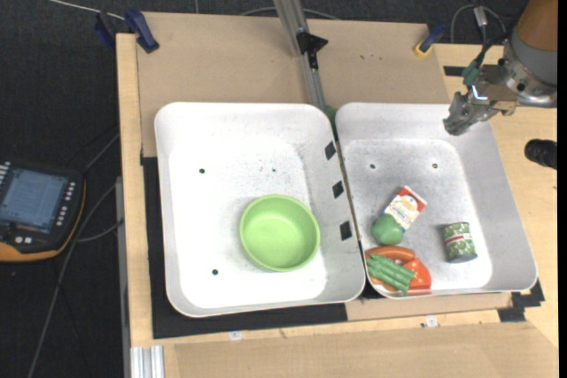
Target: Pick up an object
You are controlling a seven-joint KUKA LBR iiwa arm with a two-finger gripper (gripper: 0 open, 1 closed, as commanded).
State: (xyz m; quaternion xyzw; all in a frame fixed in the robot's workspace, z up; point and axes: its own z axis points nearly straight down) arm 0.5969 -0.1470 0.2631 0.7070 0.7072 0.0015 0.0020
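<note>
My right-hand bin carries four small things, all gathered toward its near half. A little carton, white with red and yellow print, lies tilted, its lower end touching a round green piece that looks like a toy fruit. Just in front of these, against the bin's near edge, sits a small dish of orange and red with green bean-like pieces on top. To the right of the carton, apart from it, stands a short can with a green and red label and a pale top. The left-hand bin holds a light green bowl, upright, its open mouth facing up, near the bin's front middle.

My tool hangs over the far right corner of the right-hand bin, near its rim, well apart from the carton, the can and the rest. Nothing lies between its tips, and it touches none of the objects. At this slant and size I cannot tell how far apart its tips stand. My arm comes in from the right, above the table, whose bare brown board shows beyond both bins.
</note>
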